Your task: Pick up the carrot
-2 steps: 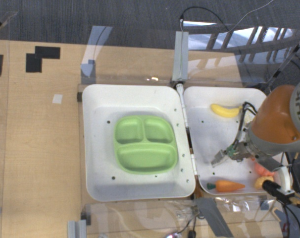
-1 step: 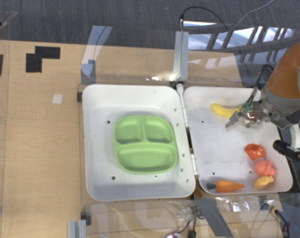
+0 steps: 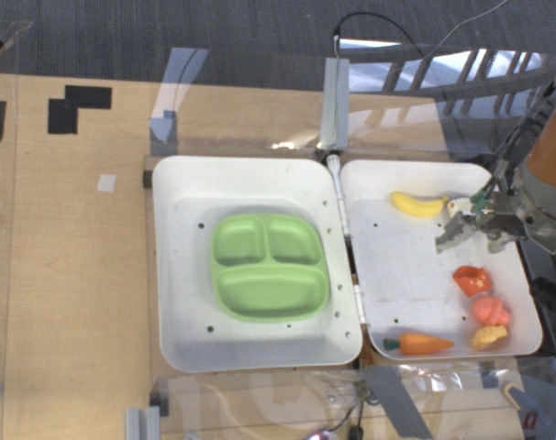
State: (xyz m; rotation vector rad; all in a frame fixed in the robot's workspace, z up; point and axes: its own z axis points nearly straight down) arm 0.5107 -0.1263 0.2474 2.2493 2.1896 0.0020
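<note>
orange carrot [image 3: 426, 344] (green-tipped), green plate [image 3: 269, 267]

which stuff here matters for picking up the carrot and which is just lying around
For the job:
- carrot, at the near edge of the right bin
- gripper, above that bin, near the banana

Just lying about:
- banana
- red piece
- pink piece
- small yellow piece
- green divided plate in the left bin

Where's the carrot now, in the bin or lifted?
In the bin. The carrot lies flat on the right bin's floor near its front edge, well apart from the gripper beside the banana.
</note>
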